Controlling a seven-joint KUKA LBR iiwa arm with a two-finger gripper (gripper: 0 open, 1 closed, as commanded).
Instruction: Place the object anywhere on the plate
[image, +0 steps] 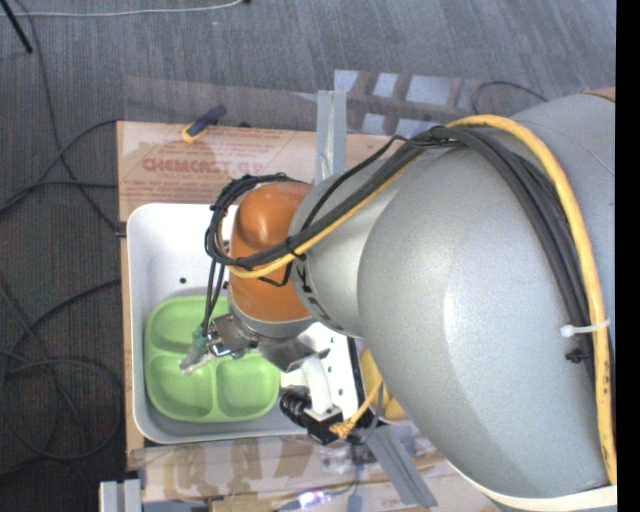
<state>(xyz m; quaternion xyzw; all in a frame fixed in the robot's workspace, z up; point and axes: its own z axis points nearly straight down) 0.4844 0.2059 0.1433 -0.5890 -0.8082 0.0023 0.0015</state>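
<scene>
1. The grey arm (480, 300) reaches in from the right and covers much of the view; its orange band (265, 260) sits above the left white bin (165, 240), and black and yellow cables (300, 240) run along it.
2. The hand (200, 352) shows just below the orange band, as a small metal part with a spot of green on it; whether it is apart, together or clamped on anything I cannot tell, since the wrist hides most of it.
3. The green plate (185, 385), with its divided compartments, lies directly beneath the hand and spreads to the hand's left and below it; the hand seems to be over the ridge where the compartments meet, though whether it touches the plate is not clear.
4. The object to be placed cannot be made out; nothing distinct is visible at the hand or on the bare parts of the plate.
5. Beyond the bin, up from the hand, a brown cardboard sheet (200, 165) with red lettering lies on the surface.
</scene>
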